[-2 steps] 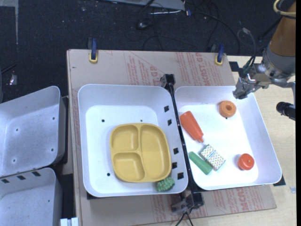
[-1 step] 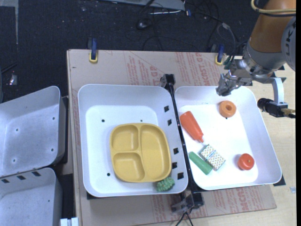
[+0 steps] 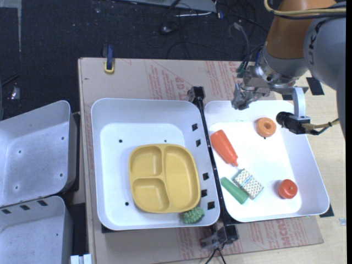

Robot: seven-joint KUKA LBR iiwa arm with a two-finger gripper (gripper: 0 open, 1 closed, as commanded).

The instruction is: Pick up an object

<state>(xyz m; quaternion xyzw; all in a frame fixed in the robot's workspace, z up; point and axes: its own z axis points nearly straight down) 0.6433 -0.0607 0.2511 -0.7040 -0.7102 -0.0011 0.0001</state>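
Note:
The right bin (image 3: 308, 164) holds an orange carrot-shaped bottle (image 3: 224, 146), an orange ring (image 3: 266, 127), a green stick (image 3: 234, 191), a small patterned block (image 3: 248, 183) and a red-orange knob (image 3: 287, 188). My gripper (image 3: 240, 102) hangs over the far left corner of this bin, above and behind the carrot-shaped bottle, with nothing visible in it. The arm's orange band (image 3: 294, 21) rises at the top right.
The left bin (image 3: 110, 147) holds a yellow divided plate (image 3: 164, 177) and a green fuzzy object (image 3: 192, 215) at its front edge. A black divider (image 3: 204, 147) separates the bins. A blue-yellow clamp (image 3: 109, 62) sits at the board's back. White trays (image 3: 33, 153) lie at the left.

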